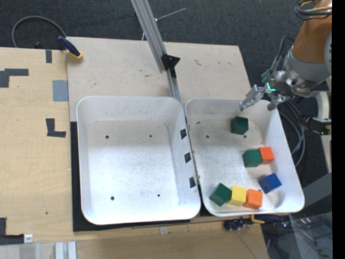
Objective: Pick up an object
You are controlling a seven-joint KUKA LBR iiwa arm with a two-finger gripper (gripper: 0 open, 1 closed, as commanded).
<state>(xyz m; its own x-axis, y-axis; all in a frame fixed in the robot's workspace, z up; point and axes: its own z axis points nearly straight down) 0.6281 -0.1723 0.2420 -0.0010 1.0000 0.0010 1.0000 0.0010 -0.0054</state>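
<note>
Pincer (260,97) spread, holding nothing, poised at right bin's (284,144) far edge — approach step. Next: descend onto nearest dark green cube (239,125), then close.

1. I read this as a robotics lab: a plywood bench (135,63) carries two shallow white bins (86,144), side by side.
2. Grey and black tape marks (59,90) are stuck on the board at left.
3. An aluminium mounting rail (148,23) slants across the bench.
4. Loose cables (32,23) lie on dark carpet (226,9).
5. The grey-and-orange arm (312,42) reaches in from the right.
</note>
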